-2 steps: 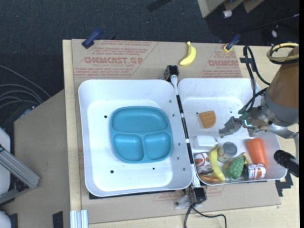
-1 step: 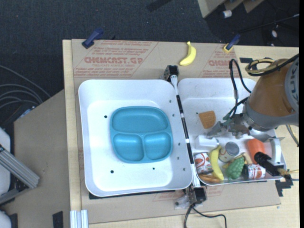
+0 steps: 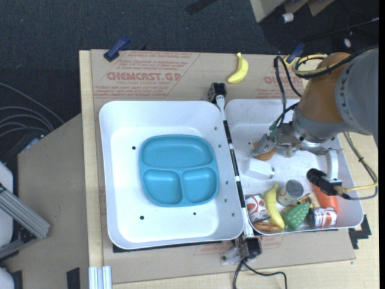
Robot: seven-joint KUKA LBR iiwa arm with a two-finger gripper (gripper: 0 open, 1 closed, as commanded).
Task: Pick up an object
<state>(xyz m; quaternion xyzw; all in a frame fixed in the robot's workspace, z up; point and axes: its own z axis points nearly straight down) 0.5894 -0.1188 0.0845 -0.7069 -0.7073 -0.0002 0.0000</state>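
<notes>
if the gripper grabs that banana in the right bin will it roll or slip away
The banana looks curved and smooth, so it may twist or slip between two fingers. It lies wedged among a can and a green toy, so it probably won't roll far. It looks like a light plastic toy, likely stiff.

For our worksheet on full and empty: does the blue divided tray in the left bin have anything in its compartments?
Empty. All three compartments of the blue tray show only bare blue plastic.

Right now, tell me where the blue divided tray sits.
The blue divided tray lies flat in the middle of the left white bin, left of the divider shared with the right bin holding the cluttered items.
</notes>
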